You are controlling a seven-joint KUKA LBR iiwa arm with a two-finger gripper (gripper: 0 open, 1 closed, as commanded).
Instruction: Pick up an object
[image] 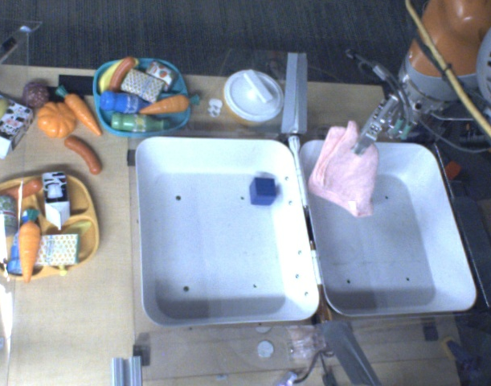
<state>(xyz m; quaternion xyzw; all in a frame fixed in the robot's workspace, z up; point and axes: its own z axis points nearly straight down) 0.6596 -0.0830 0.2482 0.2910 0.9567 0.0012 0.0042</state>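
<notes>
My pincer (366, 141) hangs over the far edge of the right bin (438, 240), at about one o'clock from the middle of the bench, and its fingers are pinched on the upper corner of a pink cloth (345, 175). The cloth dangles from that corner and drapes down toward seven o'clock, its lower folds spread over the bin's far left corner; I cannot tell whether the bottom hem touches the floor of the bin or hangs just above it.

In the left bin (189, 280) a small blue cube (263, 190) sits alone, toward two o'clock from that bin's centre, well apart from the cloth and on the other side of the divider between the bins.

Beyond the bins, at twelve o'clock, a white round lid (254, 93) rests on the bench. At ten o'clock a blue bowl (108, 123) holds toy food, with an orange toy pumpkin (54, 121) just beside it. At nine o'clock a yellow tray (88, 223) carries more toy items.
</notes>
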